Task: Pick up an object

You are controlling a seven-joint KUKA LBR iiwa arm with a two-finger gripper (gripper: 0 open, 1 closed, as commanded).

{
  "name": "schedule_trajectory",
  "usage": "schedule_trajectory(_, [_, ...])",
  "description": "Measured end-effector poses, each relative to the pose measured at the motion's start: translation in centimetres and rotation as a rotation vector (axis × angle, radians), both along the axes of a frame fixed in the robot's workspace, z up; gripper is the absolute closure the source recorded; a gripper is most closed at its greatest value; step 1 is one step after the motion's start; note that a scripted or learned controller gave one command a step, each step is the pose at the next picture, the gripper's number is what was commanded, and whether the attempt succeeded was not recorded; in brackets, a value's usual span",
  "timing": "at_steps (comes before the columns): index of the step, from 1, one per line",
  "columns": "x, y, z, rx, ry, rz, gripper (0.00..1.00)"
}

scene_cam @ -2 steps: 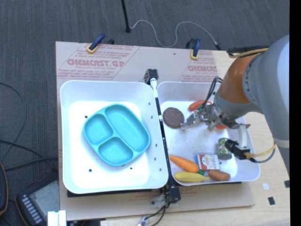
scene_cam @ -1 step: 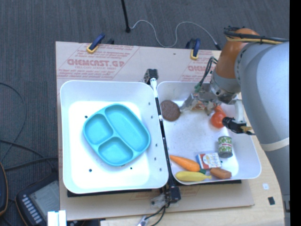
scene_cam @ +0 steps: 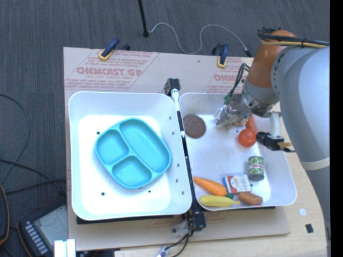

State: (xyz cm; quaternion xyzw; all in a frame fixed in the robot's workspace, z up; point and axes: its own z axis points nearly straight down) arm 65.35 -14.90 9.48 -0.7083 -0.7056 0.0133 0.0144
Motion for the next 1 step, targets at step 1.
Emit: schedule_trajectory(1, [0.00, 0.08, -0.04, 0.002, 0.001, 0.000, 0.00])
